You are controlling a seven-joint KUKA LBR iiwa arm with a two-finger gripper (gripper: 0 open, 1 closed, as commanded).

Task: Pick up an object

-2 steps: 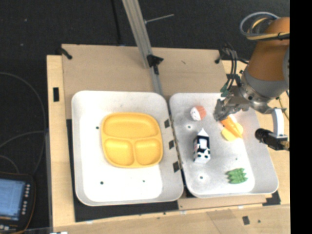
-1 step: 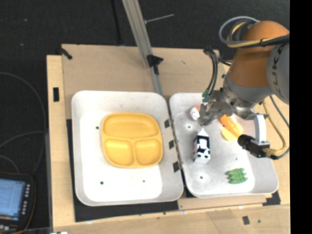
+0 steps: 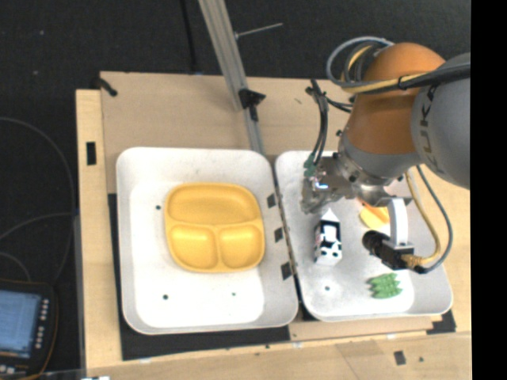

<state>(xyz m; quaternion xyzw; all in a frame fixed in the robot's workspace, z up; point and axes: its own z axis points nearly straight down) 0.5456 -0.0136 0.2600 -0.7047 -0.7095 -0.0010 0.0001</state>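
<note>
Tan bench (image 3: 182, 109) fills most of the view, dark floor around it. A slanted metal rail (image 3: 226, 38) crosses the bench's far edge. Two white bins sit side by side on it, their inner edges touching: left bin (image 3: 142, 291), right bin (image 3: 348, 307).

My arm (image 3: 396, 101), grey with the orange band, comes in from the right and hangs over the far half of the right bin.

A yellow plate (image 3: 214, 226) with three compartments lies flat in the middle of the left bin.

My gripper (image 3: 321, 200) is low over the right bin, near its left wall. Whether it is spread or closed up, I cannot tell; the wrist covers it.

A black-and-white toy (image 3: 328, 242) sits in the right bin just on the near side of my gripper, close to it or touching it, I cannot tell which. I can't see it pinched.

A yellow piece (image 3: 374, 214) lies to the toy's right, partly under my wrist. A small green piece (image 3: 386, 286) lies near the bin's near right corner, apart from the toy.
</note>
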